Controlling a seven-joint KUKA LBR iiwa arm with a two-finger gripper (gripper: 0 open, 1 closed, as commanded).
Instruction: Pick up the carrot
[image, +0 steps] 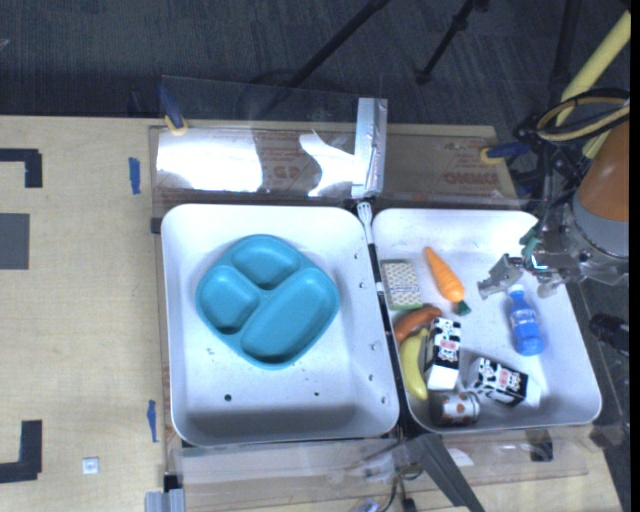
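Light falls evenly from above, bright on both white bins. Strong glare whitens the clear panel (255, 160) behind the left bin's (190, 400) far edge, washing out its detail. Shadows are soft and short. The picture is slightly soft overall, and the floor beyond the bench stays dim.

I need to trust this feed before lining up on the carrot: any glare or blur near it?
Camera view: strong glare on the clear plastic sheet behind the bins; the orange carrot in the right white bin is evenly lit and fairly sharp; the metal gripper looks slightly soft.
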